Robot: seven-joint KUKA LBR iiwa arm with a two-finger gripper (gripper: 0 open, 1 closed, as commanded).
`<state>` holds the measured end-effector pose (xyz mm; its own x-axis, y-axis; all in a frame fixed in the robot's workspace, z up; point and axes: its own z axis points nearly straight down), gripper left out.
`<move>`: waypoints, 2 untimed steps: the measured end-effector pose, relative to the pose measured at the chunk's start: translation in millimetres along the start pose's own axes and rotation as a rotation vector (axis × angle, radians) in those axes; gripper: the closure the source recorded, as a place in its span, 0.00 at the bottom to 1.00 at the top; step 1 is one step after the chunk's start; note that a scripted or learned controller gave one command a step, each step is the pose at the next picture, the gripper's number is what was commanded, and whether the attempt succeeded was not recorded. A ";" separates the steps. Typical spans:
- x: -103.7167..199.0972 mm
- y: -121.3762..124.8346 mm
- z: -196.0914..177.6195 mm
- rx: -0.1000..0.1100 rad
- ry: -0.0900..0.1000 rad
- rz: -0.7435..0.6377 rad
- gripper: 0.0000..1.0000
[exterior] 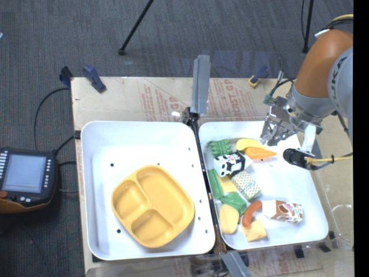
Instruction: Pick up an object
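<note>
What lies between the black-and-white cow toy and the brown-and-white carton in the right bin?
In the camera view, a patterned block lies between the cow toy and the carton.

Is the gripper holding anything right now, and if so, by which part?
Nothing is held. The gripper hangs above the right white bin, close over the orange toy carrot, with nothing between its fingers.

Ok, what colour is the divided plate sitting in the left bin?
Yellow. The divided plate shows plainly in the camera view, lying in the left bin.
</note>
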<state>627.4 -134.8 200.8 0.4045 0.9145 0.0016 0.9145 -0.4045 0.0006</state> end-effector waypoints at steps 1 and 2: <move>-1.7 -1.5 4.3 0.008 -0.003 0.002 0.00; -15.9 2.7 117.3 0.008 -0.001 -0.254 0.00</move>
<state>623.6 -150.3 83.5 0.1615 0.9869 0.0010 0.9868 -0.1615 -0.0072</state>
